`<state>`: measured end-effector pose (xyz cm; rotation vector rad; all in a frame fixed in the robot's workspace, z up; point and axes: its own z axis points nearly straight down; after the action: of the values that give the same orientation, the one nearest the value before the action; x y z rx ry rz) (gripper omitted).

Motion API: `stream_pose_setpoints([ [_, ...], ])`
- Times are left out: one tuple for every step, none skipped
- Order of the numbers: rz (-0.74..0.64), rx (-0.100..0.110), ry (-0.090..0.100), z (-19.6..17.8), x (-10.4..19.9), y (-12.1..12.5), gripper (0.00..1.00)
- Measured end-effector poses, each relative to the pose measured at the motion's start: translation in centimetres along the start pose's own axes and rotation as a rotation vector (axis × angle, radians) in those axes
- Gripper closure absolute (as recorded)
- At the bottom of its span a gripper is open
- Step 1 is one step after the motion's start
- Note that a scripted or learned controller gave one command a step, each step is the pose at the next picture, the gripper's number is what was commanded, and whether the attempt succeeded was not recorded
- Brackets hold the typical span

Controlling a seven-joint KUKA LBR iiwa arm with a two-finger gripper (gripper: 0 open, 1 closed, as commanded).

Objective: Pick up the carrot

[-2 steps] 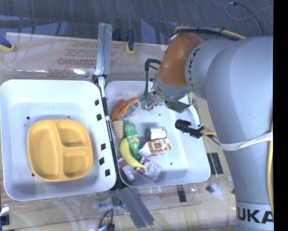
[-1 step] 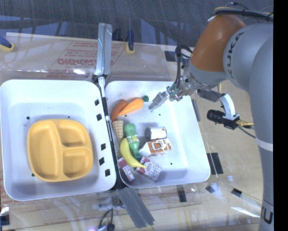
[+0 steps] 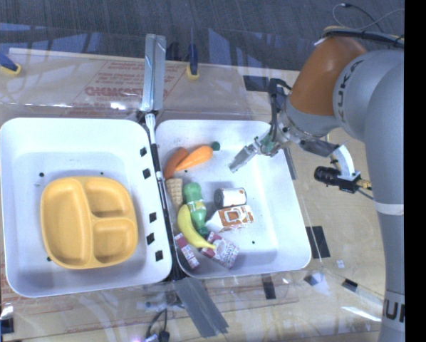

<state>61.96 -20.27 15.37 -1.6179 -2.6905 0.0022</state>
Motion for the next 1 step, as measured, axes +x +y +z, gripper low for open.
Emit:
stream_pose_setpoints([
  [0.123,-0.003,-0.002,-2.07,2.7,5.77,0.0],
])
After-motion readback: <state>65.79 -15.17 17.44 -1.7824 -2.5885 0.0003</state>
